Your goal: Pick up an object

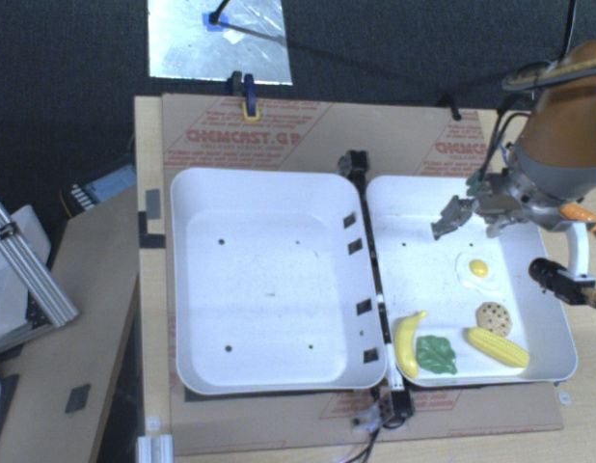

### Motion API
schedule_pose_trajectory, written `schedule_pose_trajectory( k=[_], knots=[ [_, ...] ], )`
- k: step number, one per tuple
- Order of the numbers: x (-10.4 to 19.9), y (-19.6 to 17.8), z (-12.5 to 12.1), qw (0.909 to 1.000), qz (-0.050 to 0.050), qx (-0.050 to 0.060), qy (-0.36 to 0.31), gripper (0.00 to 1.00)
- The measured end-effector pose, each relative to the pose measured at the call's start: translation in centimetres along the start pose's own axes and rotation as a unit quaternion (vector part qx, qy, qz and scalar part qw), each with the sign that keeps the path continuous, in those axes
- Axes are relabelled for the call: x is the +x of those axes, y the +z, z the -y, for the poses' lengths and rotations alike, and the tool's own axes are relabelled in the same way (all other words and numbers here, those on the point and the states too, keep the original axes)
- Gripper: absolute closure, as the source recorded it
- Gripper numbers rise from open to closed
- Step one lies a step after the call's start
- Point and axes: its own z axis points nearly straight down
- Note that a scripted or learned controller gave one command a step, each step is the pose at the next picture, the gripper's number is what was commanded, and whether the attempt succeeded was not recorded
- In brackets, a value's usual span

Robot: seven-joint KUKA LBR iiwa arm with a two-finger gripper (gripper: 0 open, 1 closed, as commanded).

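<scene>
Right bin (414, 196) holds a fried egg (477, 269), cookie (493, 317), corn cob (498, 347), banana (407, 343) and green leaf (436, 354), all clustered at its near end. Gripper (462, 215) hovers above the egg toward the bin's far half; can't tell its state. Left bin (197, 201) sits alongside on the worktop (240, 135).

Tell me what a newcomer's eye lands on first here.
The grey and orange arm reaching in from the right, its gripper above the right bin. Then the toy food near that bin's front: a fried egg, a cookie, corn, a banana and a green leaf.
</scene>
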Motion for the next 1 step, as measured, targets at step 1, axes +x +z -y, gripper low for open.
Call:
schedule_pose_trajectory(
  k=[1],
  knots=[
    [9.11, -14.72, -0.03, 0.9999, -0.002, -0.009, -0.006, 0.0]
  ],
)
